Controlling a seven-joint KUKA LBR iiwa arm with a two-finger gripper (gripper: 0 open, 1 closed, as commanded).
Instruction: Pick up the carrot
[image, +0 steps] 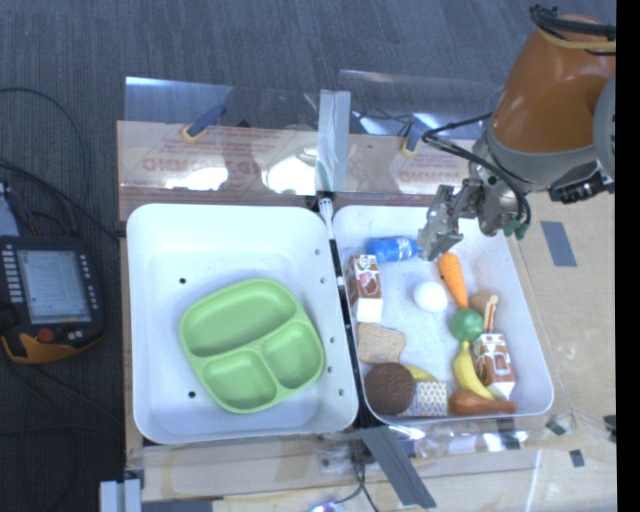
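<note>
arm (560, 95): cut off by the top and right edges
carrot (454, 279): top end hidden under the gripper (437, 240)

robot lab, teach pendant (45, 295), taped bench (590, 330)

Single fixed camera above bench, angled down on both bins (240, 215); arm (550, 90) enters from right.

A divided plate (252, 343) lies in the left bin (150, 300); the carrot (454, 278) in the right bin (530, 340).
</note>
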